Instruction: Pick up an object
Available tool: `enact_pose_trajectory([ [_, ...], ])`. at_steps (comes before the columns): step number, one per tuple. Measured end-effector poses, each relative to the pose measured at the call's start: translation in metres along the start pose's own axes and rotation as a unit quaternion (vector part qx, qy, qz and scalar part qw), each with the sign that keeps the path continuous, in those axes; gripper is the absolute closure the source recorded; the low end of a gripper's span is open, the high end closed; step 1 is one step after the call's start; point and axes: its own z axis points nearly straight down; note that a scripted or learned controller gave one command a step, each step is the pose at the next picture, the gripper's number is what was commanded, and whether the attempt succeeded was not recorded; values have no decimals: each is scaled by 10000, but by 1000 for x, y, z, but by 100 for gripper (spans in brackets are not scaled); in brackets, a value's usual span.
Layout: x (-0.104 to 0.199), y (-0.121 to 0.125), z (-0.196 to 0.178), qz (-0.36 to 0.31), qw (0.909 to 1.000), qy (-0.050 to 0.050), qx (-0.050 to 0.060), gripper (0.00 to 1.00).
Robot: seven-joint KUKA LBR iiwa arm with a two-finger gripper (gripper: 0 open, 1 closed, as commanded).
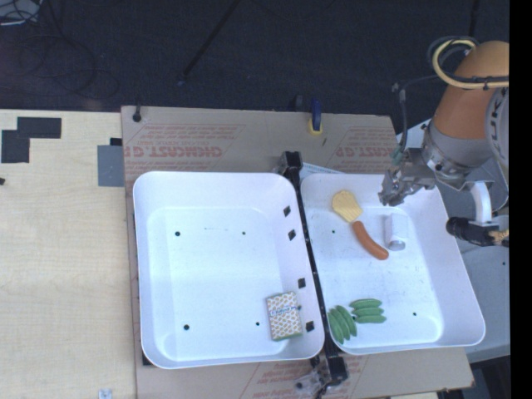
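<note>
There is one camera. It sits high above the bench [58, 248] and looks down at a slant, so the far edge of the bench is near the top of the picture and the near edge is at the bottom. Past the far edge, the top of the picture is dark floor with cables.

The camera is far enough back to take in both white bins whole. The left bin [158, 223] fills the middle of the picture. The right bin [449, 281] sits in the lower right. The arm [465, 115] comes in at the upper right.
</note>
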Motion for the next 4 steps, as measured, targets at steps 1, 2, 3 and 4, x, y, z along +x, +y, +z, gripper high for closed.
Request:
enact_pose_trajectory([
  [1,-65,-26,-47,64,10000,-33,-11,100],
  [2,-60,-117,-68,59,10000,-7,20,100],
  [3,19,-34,0,-2,10000,-1,5,100],
  [4,-64,-92,-74,84,10000,-40,-15,100],
])
